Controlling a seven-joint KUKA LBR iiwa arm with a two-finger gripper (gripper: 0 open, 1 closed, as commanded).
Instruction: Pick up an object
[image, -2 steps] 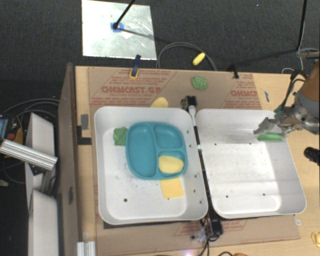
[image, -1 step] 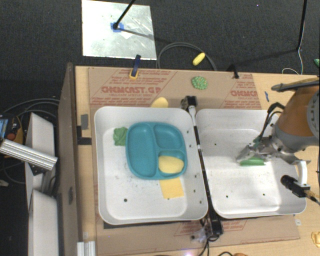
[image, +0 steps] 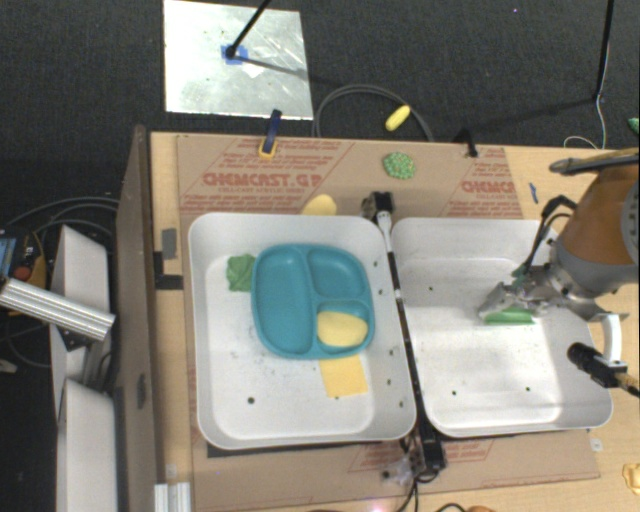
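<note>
My gripper (image: 506, 300) is low in the right bin (image: 470, 400), near its right middle, reaching in from the right. A small green elongated piece (image: 510, 317) lies on the bin floor right under the gripper's tip, touching or nearly touching it. In the left bin (image: 215, 400) sits a blue divided plate (image: 290, 300) with a yellow lump (image: 341, 328) in its lower right compartment. A flat yellow square (image: 345, 377) lies just below the plate, and a green leaf (image: 241, 271) peeks out at its left edge.
Behind the bins, on the cardboard, lie a yellow rounded piece (image: 320, 206) and a green dotted disc (image: 399, 165). A black divider rail (image: 395, 300) runs between the two bins. The right bin's left and front parts are bare white floor.
</note>
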